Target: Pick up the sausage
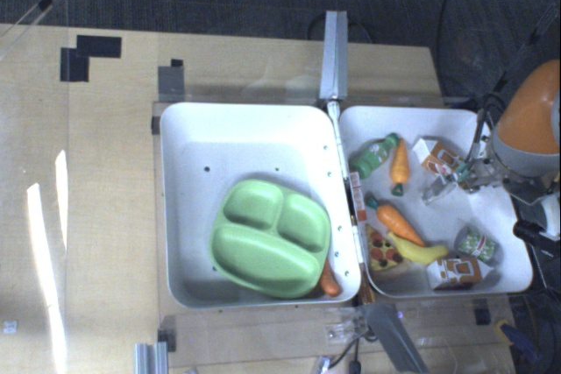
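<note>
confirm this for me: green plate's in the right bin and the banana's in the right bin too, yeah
Not quite. The camera view shows the green plate in the left bin, not the right. The banana is indeed in the right bin.

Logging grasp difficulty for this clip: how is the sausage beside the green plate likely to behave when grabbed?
The sausage looks smooth and rounded, so it may slip or roll out of a pinch. It appears small, so probably light. It sits tight between the green divided plate and the left bin wall, so lifting it may nudge the plate.
</note>
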You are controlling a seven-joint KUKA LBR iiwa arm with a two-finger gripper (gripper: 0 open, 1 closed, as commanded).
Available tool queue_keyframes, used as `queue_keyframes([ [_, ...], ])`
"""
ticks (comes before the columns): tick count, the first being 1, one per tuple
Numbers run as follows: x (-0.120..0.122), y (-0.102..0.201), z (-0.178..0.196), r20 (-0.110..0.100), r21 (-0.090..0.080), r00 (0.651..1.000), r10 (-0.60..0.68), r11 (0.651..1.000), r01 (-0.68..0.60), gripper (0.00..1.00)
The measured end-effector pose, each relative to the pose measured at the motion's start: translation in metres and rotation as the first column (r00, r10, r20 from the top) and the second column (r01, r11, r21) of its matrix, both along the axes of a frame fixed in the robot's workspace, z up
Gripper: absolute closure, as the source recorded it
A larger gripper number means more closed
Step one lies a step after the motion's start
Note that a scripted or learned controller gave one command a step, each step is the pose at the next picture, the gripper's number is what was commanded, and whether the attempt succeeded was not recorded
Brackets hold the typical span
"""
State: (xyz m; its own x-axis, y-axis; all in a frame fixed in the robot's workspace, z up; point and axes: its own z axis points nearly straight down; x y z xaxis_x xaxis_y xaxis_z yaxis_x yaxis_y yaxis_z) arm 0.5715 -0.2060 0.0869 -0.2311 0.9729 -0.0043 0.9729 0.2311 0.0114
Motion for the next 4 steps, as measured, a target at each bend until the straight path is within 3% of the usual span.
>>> queue_keyframes([
  [1, -0.057, 0.0, 0.0, -0.001, 0.003, 0.999, -0.054, 0.999, 0.054, 0.0],
  [2, -0.029, 0.0, 0.0, -0.003, 0.001, 1.0, -0.009, 1.0, 0.009, 0.0],
  [3, -0.052, 0.014, 0.012, -0.011, 0.002, 0.998, 0.064, 0.998, -0.064, 0.0],
  [4, -0.052, 0.006, 0.115, -0.004, -0.002, 0.985, 0.173, 0.985, -0.173, 0.0],
])
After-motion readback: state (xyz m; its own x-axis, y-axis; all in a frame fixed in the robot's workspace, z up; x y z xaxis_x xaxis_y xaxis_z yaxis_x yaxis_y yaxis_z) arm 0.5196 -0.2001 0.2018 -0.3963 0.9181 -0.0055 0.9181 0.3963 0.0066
